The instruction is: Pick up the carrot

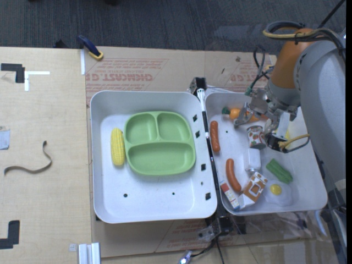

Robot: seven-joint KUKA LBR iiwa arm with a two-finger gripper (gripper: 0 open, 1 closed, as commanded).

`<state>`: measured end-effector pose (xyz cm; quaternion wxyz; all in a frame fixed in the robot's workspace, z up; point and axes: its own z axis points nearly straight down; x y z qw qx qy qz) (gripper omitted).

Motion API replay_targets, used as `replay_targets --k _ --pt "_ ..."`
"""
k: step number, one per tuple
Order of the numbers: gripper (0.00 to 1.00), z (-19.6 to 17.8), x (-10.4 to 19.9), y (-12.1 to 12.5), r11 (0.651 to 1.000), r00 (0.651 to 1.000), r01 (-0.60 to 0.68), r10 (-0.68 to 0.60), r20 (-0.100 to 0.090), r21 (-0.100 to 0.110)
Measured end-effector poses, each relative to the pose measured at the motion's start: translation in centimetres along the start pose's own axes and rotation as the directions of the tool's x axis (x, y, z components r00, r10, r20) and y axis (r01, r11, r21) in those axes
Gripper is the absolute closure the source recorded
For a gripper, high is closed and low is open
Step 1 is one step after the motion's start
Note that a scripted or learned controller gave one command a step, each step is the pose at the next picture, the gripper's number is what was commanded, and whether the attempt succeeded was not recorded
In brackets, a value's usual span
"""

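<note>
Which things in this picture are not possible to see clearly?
- Carrot: partly covered by the pincer, so a grasp cannot be confirmed.
- Packages at the right bin's front: print too small to read.
- Arm: cut off by the right edge.

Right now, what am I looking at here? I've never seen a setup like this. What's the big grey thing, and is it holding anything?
The grey thing with the orange band is a robot arm, reaching in from the right. One fixed camera looks down on the bench at a slant. At the arm's end is a gripper, a two-finger claw, low over the back of the right bin. The carrot, its target, lies just beside the claw; I can't tell whether it is gripped. That bin also holds two sausages, a green vegetable, a small yellow piece and some cartons. The left bin holds a green tray with a corn cob beside it.
</note>
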<state>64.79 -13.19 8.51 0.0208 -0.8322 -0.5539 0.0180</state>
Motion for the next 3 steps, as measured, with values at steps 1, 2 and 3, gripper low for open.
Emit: replay_targets --k 1,2,3 --pt "0.0 0.0 2.8 -1.0 0.995 0.996 -0.094 0.094 0.007 -0.024" --pt "1.0 -1.1 3.0 -0.8 0.995 0.996 -0.09 0.09 0.005 -0.036" --pt "0.0 -1.0 2.9 -0.9 0.995 0.996 -0.09 0.09 0.007 -0.033"
